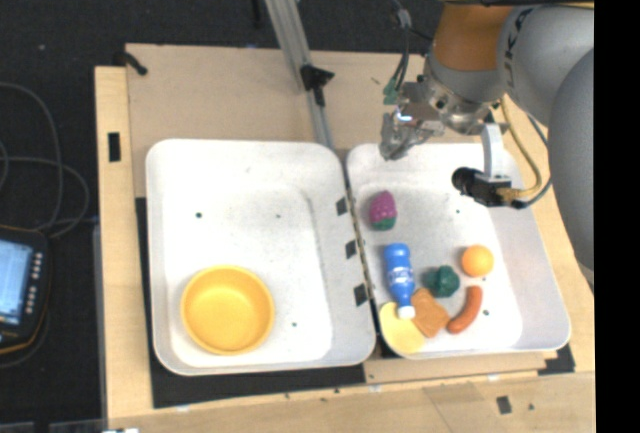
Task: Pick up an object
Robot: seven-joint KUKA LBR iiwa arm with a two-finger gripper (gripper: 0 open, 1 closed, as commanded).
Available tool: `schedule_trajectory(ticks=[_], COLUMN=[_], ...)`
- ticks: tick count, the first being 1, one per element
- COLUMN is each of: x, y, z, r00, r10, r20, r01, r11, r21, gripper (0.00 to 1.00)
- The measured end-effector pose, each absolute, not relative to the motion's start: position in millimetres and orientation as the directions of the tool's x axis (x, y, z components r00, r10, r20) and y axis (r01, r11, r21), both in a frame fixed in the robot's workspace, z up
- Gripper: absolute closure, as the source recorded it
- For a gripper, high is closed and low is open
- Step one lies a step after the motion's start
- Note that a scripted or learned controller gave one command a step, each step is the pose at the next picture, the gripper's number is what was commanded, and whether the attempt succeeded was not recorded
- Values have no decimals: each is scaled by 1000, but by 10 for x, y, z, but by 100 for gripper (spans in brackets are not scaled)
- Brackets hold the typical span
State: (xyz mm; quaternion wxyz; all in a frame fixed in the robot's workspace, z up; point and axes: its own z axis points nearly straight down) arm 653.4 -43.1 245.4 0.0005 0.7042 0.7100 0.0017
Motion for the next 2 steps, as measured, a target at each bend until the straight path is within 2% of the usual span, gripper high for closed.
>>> schedule_trajectory(ticks=[1, 2], x=[6538, 6701], y=[31, 497], z=[2382, 2339], r00=[-6, -7], r10=[1000, 1000], r20=[1, 1], r01=[1000, 1000], r11=[6, 7], r21=[-1, 2], gripper=[100, 100])
